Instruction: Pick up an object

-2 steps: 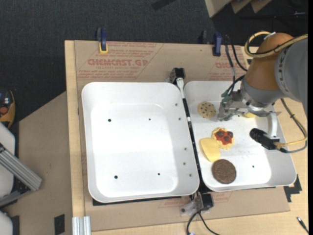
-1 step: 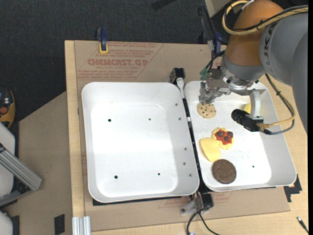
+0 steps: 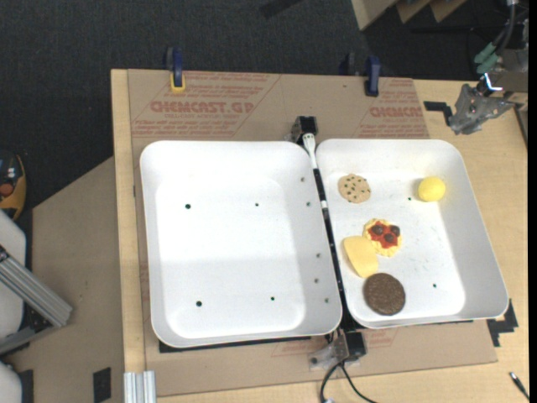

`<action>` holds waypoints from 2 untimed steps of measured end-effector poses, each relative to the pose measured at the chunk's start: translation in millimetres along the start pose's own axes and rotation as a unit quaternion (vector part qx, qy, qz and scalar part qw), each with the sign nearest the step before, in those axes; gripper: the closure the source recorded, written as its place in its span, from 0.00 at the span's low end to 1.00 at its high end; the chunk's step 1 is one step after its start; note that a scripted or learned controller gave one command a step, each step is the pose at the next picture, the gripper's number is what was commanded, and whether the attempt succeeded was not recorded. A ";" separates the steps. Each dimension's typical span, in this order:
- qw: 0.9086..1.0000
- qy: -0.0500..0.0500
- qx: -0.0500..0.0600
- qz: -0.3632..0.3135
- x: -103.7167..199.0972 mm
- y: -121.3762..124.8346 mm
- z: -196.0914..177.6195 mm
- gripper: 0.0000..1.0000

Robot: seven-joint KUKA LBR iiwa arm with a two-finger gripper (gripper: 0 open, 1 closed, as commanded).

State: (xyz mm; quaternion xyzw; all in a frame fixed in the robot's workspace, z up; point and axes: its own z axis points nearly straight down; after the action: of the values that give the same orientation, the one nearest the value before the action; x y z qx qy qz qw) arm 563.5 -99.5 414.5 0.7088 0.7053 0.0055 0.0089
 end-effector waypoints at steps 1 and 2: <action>1.000 0.004 0.016 -0.005 61.4 -56.9 83.7 1.00; 1.000 0.004 0.003 -0.006 106.0 -80.5 -25.0 1.00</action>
State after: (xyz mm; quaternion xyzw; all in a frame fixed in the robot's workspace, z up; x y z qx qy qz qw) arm 483.1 7.0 437.3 0.7046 0.7096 0.0055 0.0040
